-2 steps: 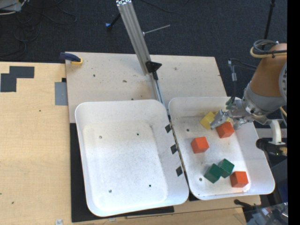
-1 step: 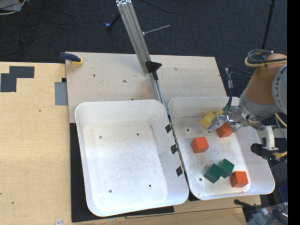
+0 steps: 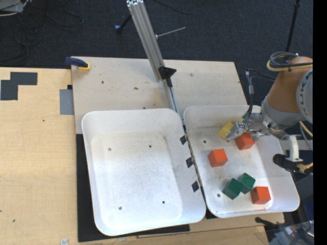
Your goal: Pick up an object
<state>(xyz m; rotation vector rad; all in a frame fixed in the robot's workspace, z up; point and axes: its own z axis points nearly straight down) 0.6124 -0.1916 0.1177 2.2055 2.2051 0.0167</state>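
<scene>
A: Left bin [image 3: 97, 131]?
B: Bare white floor with a few dark specks.
A: Right bin [image 3: 204, 117]?
B: Orange cube [image 3: 217, 157] mid-floor. Two green blocks [image 3: 238, 186] touching, nearer the front, with an orange block [image 3: 260, 194] just right of them. Yellow block [image 3: 226, 130] toward the back.
A: End effector [image 3: 243, 132]?
B: Low in the right bin, between the yellow block and a red-orange cube [image 3: 245, 141], touching or nearly touching both. Can't tell whether it's apart or together, or clamped on anything.
</scene>
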